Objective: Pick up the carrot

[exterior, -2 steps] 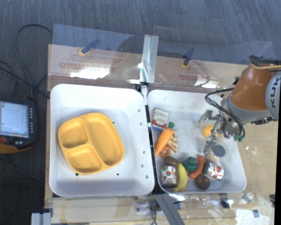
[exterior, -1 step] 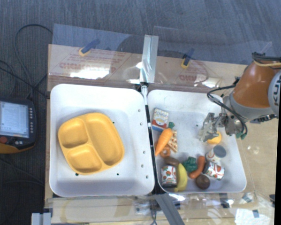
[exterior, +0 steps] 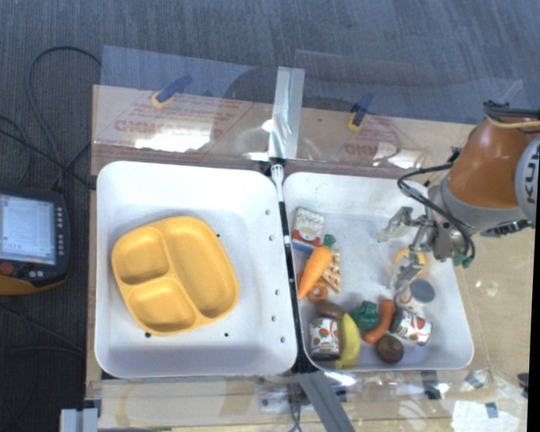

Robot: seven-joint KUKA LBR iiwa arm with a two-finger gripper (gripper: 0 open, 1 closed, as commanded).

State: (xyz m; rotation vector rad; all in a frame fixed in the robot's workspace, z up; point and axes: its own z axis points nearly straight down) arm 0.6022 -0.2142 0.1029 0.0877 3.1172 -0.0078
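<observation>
An orange carrot [exterior: 313,270] with a green top lies at the left side of the right bin [exterior: 370,202], close to the divider, its tip pointing toward the front. My gripper [exterior: 413,260] hangs over the right half of that same bin, pointing down, about a hand's width to the right of the carrot and apart from it. A small yellow object [exterior: 403,256] lies right beside the gripper. A second, smaller orange piece [exterior: 383,319] with a green leafy bit [exterior: 367,313] rests further forward.
Around the carrot are a small carton [exterior: 308,226], a waffle-like piece [exterior: 332,273], two cans [exterior: 323,336] [exterior: 413,328], a banana [exterior: 349,339], a brown lump [exterior: 389,350] and a grey disc [exterior: 422,289]. The left bin [exterior: 127,181] holds a yellow divided plate [exterior: 172,273].
</observation>
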